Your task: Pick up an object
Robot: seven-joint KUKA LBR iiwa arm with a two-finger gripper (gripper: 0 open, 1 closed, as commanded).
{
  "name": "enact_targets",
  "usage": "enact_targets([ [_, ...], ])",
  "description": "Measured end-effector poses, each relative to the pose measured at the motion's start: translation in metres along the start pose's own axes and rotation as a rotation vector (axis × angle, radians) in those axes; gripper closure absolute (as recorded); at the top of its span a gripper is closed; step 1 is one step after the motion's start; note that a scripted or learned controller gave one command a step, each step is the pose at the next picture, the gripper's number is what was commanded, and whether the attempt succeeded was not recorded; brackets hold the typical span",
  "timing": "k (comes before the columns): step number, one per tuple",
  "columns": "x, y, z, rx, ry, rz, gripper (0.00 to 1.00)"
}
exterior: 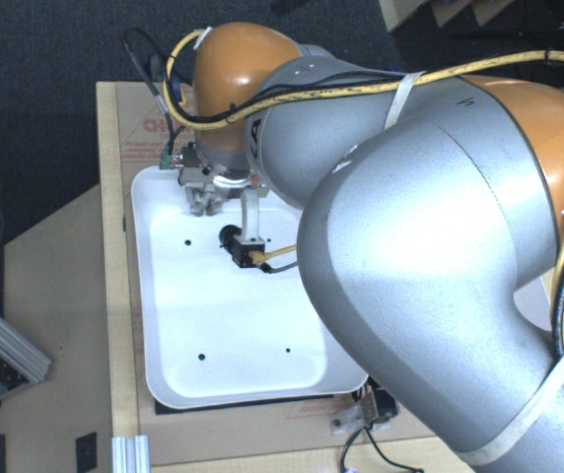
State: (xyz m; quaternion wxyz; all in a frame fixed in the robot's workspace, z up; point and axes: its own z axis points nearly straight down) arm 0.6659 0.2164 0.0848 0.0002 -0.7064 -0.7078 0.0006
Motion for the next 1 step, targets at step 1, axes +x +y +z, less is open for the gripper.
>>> enact_targets([
  [1,0.0087,0.0012,-0.0246,-0.006,0.002,0.001,1.00],
])
